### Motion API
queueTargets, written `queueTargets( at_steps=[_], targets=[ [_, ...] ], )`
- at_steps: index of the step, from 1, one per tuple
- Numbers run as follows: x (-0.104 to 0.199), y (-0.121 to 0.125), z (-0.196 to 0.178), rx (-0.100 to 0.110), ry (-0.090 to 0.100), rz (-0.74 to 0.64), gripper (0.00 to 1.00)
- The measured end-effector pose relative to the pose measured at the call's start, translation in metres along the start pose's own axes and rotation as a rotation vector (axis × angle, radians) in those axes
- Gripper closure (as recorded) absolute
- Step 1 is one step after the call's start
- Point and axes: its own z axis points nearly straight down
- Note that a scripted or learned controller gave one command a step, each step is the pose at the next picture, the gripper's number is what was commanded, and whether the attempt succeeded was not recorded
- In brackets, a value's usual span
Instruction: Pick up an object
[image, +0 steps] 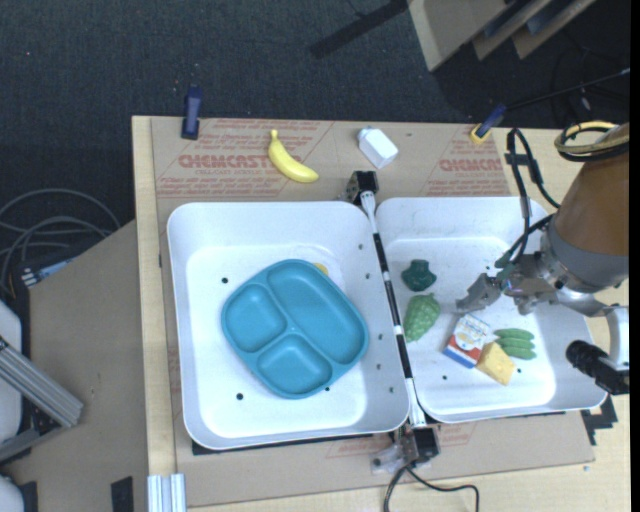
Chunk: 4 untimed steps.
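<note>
Blue divided plate (292, 326) filling the left bin (200, 250). On the worktop (160, 300) along its far edge, a banana (290, 160) and a small white block (378, 147). In the right bin (440, 215), near its left wall, a dark green toy (417, 273) and a lighter green one (421, 316); further right, a small carton (466, 340), yellow wedge (497, 362), green pods (516, 342). Gripper (487, 291) above the carton, spread apart, grasping nothing.

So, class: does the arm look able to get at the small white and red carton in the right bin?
Probably yes: the gripper hangs just above the carton, with nothing lying on top of it, though a yellow block touches its side.
</note>
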Motion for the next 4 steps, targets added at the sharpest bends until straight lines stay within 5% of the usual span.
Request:
queueTargets(
  at_steps=[1,2,3,4],
  targets=[
    [-0.002,-0.007,0.109,-0.001,0.0,0.001,0.0],
    [-0.048,0.054,0.108,-0.002,-0.002,0.001,0.0],
    [-0.045,0.118,0.064,-0.004,-0.001,-0.001,0.0],
    [0.007,0.015,0.11,0.001,0.0,0.001,0.0]
  ],
)
